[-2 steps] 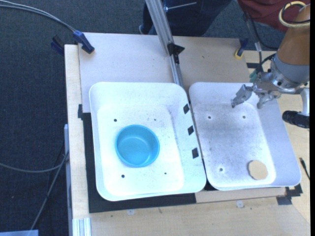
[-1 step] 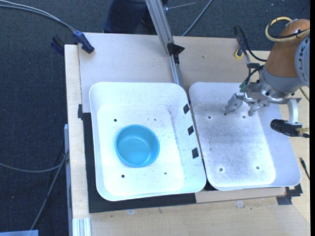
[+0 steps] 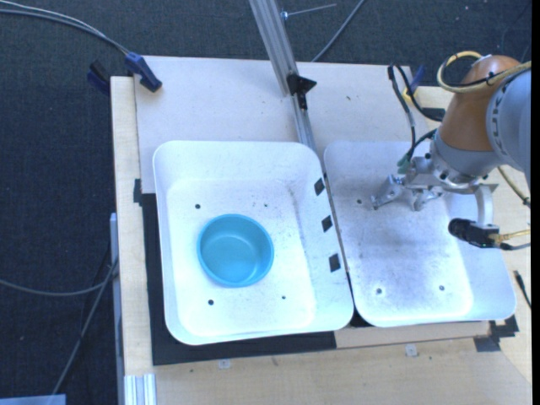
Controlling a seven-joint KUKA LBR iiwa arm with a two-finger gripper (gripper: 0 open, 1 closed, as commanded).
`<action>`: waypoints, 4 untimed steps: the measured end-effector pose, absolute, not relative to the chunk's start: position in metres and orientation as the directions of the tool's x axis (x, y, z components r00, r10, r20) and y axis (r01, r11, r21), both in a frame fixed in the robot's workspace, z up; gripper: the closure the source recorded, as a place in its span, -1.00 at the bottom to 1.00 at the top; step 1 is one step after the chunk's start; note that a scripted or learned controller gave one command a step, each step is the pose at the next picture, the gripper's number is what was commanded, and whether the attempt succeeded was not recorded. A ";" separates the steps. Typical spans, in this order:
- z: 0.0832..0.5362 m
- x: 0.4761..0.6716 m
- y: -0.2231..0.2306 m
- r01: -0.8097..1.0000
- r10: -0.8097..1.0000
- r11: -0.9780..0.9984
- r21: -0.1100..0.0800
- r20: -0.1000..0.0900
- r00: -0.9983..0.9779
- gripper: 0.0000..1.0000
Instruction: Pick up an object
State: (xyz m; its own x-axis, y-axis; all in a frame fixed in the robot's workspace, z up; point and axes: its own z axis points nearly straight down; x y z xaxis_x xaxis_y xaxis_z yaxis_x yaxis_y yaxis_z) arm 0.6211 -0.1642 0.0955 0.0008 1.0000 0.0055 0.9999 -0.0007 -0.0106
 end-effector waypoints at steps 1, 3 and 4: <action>0.109 0.622 -0.164 1.000 1.000 -0.001 -0.006 0.006 0.001 1.00; 0.216 0.630 -0.168 1.000 1.000 0.001 0.008 -0.001 -0.001 1.00; 0.220 0.632 -0.167 1.000 1.000 0.001 0.008 -0.002 -0.001 1.00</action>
State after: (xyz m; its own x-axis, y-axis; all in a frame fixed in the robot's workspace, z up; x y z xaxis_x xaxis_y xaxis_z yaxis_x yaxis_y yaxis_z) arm 0.6316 -0.1675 0.2203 -0.0009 1.0000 -0.0022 1.0000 0.0010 0.0075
